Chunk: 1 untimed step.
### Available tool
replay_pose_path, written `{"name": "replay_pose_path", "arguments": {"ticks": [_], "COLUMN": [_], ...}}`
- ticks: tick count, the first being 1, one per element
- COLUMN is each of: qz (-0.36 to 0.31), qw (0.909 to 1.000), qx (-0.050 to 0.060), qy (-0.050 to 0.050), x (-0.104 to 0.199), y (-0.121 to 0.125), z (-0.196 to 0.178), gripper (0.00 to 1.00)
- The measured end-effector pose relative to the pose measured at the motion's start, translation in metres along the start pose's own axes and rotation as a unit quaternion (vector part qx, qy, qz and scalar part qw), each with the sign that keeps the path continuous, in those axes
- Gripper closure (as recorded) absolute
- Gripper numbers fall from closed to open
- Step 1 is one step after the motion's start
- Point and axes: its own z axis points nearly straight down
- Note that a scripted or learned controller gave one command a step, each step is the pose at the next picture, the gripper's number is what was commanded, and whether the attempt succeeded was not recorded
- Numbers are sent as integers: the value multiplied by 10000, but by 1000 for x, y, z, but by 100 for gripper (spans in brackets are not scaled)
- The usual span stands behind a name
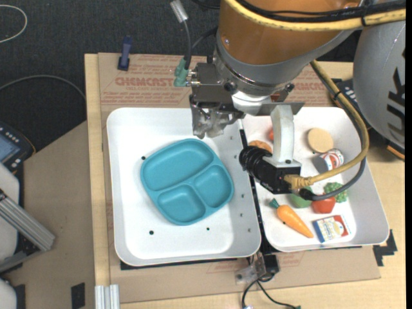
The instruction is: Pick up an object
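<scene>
The arm [290, 31] reaches in over the back of the two bins, its orange band filling the top of the view. The gripper [207, 124] hangs over the left bin [125, 172], at that bin's back edge and just behind the blue tray [187, 180]. From this angle I cannot tell how the jaws stand, and nothing shows between them.

The tray, a teal plate with three compartments, lies in the middle of the left bin, tilted a little, apart from the gripper.

The other objects lie in the right bin [367, 227], right of the tray. A carrot [293, 219] lies at that bin's front, nearest the tray. Just right of the carrot is a small white packet [331, 227]. Behind the carrot sits a red and green piece [322, 201], too cluttered to name. Farther back stand a can [329, 161] and a tan disc [319, 140]. A black cable fitting [267, 169] from the arm hangs between the tray and these things.
</scene>
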Motion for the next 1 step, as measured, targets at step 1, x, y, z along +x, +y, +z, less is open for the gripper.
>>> {"name": "replay_pose_path", "arguments": {"ticks": [1], "qz": [52], "qw": [10000], "qx": [-24], "qy": [1], "x": [-22], "y": [18], "z": [37], "gripper": [100]}}
